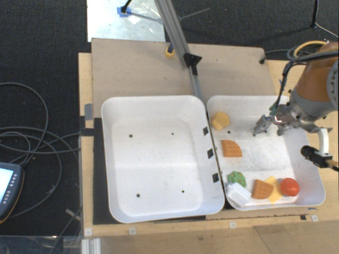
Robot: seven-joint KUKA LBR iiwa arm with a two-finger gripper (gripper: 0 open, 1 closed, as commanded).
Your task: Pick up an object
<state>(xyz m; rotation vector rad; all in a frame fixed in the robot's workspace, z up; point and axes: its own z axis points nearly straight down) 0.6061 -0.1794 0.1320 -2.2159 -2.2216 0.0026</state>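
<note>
Start at the near edge of the right bin [312, 194], because that is where most of your candidates lie. A red tomato-like ball [289, 186] sits in the near right corner, touching a yellow wedge [274, 189] that leans against an orange waffle-like piece [261, 189]. Just left of those, a white block [239, 194] lies against the rim with a green leafy piece [237, 178] right behind it. This cluster is tight — anything you go for there will have neighbours touching it.

Further back, an orange slice [231, 148] lies alone mid-bin, and beyond it a yellow lump [221, 120] rests near the far left corner. Both stand apart from everything else, so they look like the easier picks.

The gripper [270, 125] hangs over the far part of this bin, its two fingers spread open with nothing between them. So judge the task as barely begun: no object is grasped or lifted, and the approach, closing and lift all remain. The nearest things to it are the yellow lump and the orange slice, both off to its left.

The left bin [114, 142] holds nothing to pick — beyond it a grey pole [175, 25] slants across the bench.
</note>
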